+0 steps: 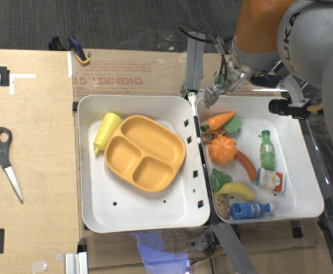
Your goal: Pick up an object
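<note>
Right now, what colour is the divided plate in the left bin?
The plate is yellow-orange, plain with no pattern; the camera view shows it clearly.

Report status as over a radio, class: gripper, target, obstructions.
Gripper over right bin's back left corner, grip unclear. Toy carrot nearest, just below it. Orange pumpkin crowds the carrot.

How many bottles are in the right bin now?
2: a green bottle upright-looking near the right wall, and a blue bottle lying along the front edge. Others could be hidden under the piled toys.
</note>
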Robot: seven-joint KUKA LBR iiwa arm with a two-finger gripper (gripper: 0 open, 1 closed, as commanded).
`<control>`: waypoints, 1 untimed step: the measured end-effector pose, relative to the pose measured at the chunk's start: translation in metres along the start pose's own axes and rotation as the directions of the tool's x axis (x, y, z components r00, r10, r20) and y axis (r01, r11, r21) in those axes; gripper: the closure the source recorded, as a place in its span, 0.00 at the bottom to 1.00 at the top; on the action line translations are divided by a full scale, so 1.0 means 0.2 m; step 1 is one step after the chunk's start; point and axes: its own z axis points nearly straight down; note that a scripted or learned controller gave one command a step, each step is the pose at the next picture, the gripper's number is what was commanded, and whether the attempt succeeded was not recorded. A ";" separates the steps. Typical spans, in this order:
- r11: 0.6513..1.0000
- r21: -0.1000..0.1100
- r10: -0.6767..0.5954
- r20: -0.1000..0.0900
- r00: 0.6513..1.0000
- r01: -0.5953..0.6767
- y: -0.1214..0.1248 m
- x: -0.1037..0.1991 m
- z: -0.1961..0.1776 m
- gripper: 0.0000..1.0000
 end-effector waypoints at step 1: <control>0.943 0.000 -0.333 -0.002 0.943 0.333 -0.23 -0.16 0.26 1.00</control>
